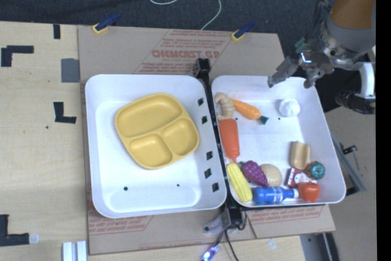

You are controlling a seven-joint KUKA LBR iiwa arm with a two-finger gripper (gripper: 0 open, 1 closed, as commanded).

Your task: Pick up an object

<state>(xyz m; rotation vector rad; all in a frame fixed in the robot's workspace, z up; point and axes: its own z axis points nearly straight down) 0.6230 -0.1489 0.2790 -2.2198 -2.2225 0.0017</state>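
Left bin: one yellow divided plate, lying flat. Right bin: toy food crowded along the near wall and left side, namely a corn cob, a blue bottle, grapes, a long orange sausage, a carrot and a bread roll. A small white cap sits alone near the far corner.

Gripper hangs over the right bin's far rim, jaws spread wide, nothing between them.

Risk, as I judge it: nearest target is the white cap, low and round, so the fingers may close above it or knock it away. The near pile is packed tight, so a descent there could wedge or grab two.
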